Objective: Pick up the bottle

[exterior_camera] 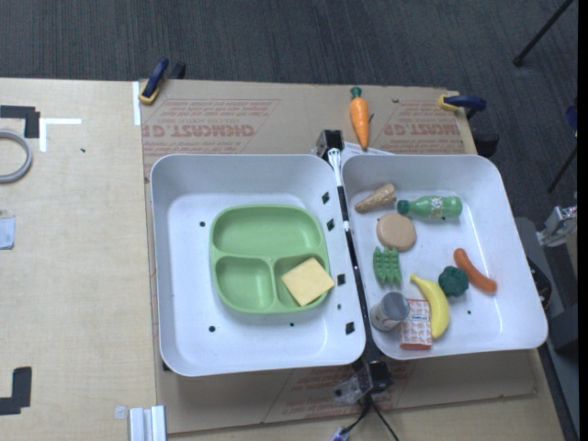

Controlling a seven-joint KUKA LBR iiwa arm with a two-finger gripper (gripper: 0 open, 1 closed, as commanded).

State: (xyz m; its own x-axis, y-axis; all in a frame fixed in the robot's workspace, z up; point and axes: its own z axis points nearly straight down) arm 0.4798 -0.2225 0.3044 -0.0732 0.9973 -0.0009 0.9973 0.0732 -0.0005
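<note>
While the right white bin point(503, 246) is crowded along its near half, its far half has more free floor. The green plastic bottle with a white label point(432, 208) lies there on its side, near the far wall but apart from it.

- Edges/room: bare white floor shows to the right of the bottle up to the right wall, and below it toward the orange sausage-shaped toy point(475, 271). To its left, just beside the neck, sit a tan bread-like stick point(375, 198) and a round tan disc point(397, 232); whether either touches the bottle I cannot tell.
- Surface: both bins rest on a brown cardboard sheet point(220, 122) over a pale wooden bench point(73, 246). Blue clamps point(153, 81) hold the sheet's far edge. Dark carpet lies beyond.
- Left white bin point(175, 274) holds a green three-compartment tray point(266, 232) with a yellow block point(307, 281) in its near-right compartment.
- Orientation: the bottle's long axis runs roughly left-right, parallel to the far wall; the narrow neck points left and the base right.
- An orange toy carrot point(358, 118) lies on the cardboard behind the bins.
</note>
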